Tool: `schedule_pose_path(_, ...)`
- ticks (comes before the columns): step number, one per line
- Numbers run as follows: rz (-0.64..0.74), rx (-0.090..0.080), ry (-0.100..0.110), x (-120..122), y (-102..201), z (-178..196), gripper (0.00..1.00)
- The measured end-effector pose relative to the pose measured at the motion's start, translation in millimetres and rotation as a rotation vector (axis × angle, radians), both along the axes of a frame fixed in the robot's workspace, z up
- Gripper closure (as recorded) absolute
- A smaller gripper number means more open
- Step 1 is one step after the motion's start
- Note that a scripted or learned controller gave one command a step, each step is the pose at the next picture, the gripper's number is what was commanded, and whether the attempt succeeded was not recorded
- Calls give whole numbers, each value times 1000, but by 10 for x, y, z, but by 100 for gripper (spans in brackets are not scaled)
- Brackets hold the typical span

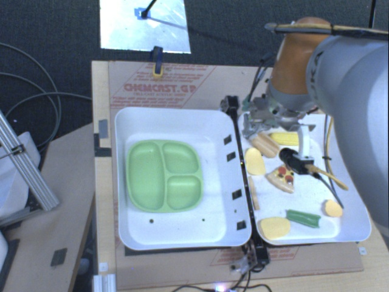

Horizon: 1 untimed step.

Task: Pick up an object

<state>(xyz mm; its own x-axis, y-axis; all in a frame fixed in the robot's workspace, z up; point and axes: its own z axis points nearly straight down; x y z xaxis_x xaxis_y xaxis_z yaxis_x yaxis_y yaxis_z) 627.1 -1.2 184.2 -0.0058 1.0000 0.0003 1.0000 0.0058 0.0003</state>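
A: Where's the end effector [262, 128]?
B: Low in the right bin [355, 224], at its ten o'clock corner, right above a hot dog [265, 145]. I can't tell its grip.
A: And the green plate [164, 175]?
B: In the left bin [182, 117].

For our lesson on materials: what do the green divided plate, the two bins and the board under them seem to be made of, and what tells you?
Green divided plate: probably moulded plastic, smooth with a soft sheen and rounded compartments.
Left bin and right bin: likely thin white plastic, glossy, with curved rims.
Board: looks like brown cardboard, matt, with red printed lettering.
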Motion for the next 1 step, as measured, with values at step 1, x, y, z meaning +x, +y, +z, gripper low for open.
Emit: schedule_pose_path(1, 1, 0, -6, 437, 77, 10, 100)
